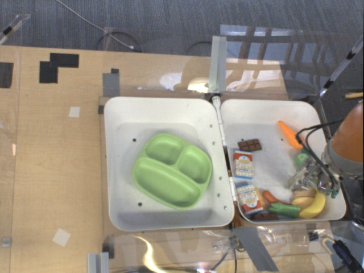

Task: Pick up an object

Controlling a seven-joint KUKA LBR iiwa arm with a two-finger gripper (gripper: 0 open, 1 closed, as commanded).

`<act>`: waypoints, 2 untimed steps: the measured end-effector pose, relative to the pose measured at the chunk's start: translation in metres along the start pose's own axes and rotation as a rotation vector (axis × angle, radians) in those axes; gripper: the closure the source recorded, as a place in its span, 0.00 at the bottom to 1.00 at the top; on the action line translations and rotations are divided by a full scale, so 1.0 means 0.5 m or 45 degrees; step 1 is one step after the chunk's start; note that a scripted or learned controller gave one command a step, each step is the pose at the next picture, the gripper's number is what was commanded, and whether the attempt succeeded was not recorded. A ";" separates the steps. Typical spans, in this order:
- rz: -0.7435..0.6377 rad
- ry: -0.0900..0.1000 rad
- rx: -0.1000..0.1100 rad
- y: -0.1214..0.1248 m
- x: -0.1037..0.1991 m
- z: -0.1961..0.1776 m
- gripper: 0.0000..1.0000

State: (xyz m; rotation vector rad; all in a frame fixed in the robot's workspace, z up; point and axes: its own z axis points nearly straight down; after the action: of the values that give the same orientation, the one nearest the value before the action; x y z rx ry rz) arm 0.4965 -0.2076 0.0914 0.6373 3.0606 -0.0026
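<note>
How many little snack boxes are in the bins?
2, both in the right bin near its left wall: one snack box below the chocolate bar, the other snack box just below it. The toy food pile could hide more.

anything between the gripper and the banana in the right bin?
Nothing visible. The gripper sits low over the right bin's front-right corner, just above the banana. A pale piece and a green piece crowd the banana's left side, so a grasp there might catch them too.
</note>
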 end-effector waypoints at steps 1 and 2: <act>-0.026 -0.010 -0.003 0.096 -0.110 -0.376 1.00; 0.056 0.007 -0.005 0.254 -0.066 -0.394 1.00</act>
State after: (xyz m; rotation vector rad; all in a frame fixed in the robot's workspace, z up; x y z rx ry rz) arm 0.5745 -0.1034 0.2888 0.7060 3.0502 0.0056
